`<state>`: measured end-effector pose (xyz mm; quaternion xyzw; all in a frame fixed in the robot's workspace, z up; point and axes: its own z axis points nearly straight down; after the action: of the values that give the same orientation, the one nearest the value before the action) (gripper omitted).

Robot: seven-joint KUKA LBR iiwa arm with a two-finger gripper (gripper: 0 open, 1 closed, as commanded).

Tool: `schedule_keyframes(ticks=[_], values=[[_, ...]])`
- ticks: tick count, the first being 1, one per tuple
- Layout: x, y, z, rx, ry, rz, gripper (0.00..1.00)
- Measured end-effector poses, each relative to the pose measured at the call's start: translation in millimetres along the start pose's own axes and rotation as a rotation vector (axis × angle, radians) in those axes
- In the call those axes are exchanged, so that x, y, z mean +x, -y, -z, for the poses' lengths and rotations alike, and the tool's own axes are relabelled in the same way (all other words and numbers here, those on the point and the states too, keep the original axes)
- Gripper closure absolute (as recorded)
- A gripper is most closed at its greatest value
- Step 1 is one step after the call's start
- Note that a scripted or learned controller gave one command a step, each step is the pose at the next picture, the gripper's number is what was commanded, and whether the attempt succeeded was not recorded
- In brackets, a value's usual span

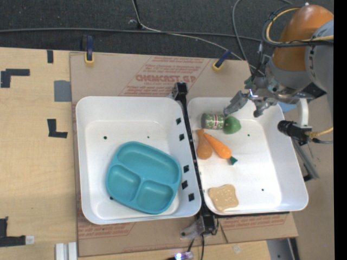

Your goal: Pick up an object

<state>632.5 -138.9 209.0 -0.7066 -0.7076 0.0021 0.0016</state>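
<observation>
Your gripper hangs with fingers spread, nothing between them, at the right bin's 12 o'clock rim. The can lies at its 8 o'clock, possibly hiding part of the green fruit.

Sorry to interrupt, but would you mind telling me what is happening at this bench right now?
The arm's gripper hangs open over the back of the right bin, holding nothing. Just left of it lie a small can and a green fruit, then a carrot and a bread slice. The left bin holds a teal divided plate.
</observation>
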Motion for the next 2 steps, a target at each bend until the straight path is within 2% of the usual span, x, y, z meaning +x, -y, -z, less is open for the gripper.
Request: schedule_keyframes(ticks=[2], values=[[-1, -1, -88, 0.000, 0.001, 0.000, 0.00]])
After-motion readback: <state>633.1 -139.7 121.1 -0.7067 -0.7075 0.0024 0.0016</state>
